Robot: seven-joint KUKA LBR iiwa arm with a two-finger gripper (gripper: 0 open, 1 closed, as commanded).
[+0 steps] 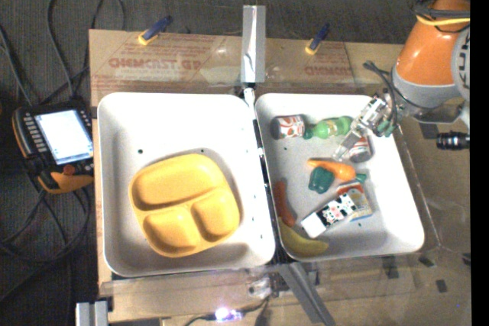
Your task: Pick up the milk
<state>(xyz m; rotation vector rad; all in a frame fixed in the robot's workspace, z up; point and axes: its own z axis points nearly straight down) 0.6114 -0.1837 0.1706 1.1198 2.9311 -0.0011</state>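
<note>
The left bin [114,187] holds a yellow tray [186,202]. The right bin [405,221] holds the milk [338,212], near, among toys. The gripper [365,130] hangs over its far side, grip state unclear.

We see even, bright overhead light on the white bins [114,118], faint glare on the tape beyond them, soft shadows beneath their rims, and slight overall softness.

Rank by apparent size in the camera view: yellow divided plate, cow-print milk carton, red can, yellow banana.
1. Yellow divided plastic plate, clearly largest.
2. Cow-print milk carton.
3. Yellow banana, partly hidden, so unsure against the carton.
4. Red can.
</note>
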